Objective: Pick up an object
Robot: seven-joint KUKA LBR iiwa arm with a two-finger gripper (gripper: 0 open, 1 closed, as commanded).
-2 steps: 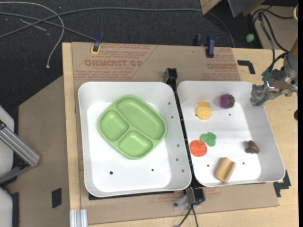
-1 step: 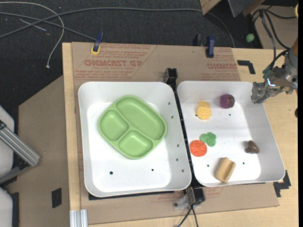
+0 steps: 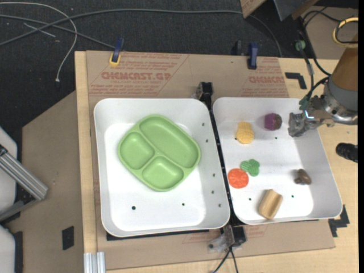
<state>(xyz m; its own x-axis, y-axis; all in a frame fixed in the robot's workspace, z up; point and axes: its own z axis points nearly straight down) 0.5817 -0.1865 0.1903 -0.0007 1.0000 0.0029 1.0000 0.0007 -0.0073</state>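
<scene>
Gripper (image 3: 298, 124) fingers unclear, purple obj (image 3: 273, 121) just beside, yellow toy (image 3: 244, 133) near, green tray (image 3: 159, 152) well apart

glossy white plastic bins (image 3: 111, 152), matt green plate (image 3: 159, 152)

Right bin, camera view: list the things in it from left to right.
Orange slice, yellow piece, green piece, tan block, purple ball, brown lump. The gripper sits at the bin's right edge.
</scene>
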